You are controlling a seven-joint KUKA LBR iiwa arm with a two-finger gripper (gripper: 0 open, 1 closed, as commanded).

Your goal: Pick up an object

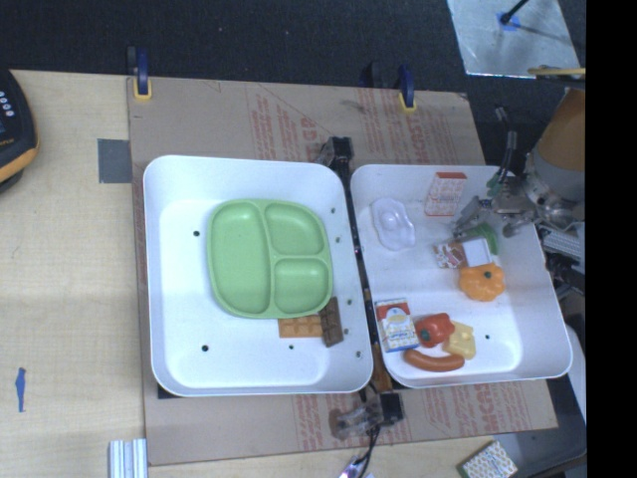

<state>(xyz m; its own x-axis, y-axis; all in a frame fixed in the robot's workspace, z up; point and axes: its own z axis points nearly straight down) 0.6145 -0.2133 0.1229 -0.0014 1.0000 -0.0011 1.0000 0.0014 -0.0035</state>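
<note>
1. Nearest the camera, at the right bin's [537, 366] front, lie a toy sausage [433, 361], a red pepper [435, 329], a yellow piece [462, 342] and a small carton [396, 326]
2. The gripper [485, 217] hangs over the bin's back right, fingers spread open, gripping nothing; just below sit a small packet [453, 255] and an orange toy fruit [482, 283]
3. The fruit looks light, hard and smooth, likely to roll; pinching across its middle seems best
4. The labels are too small to read
5. The left bin [179, 357] holds a green divided plate [269, 257]
</note>
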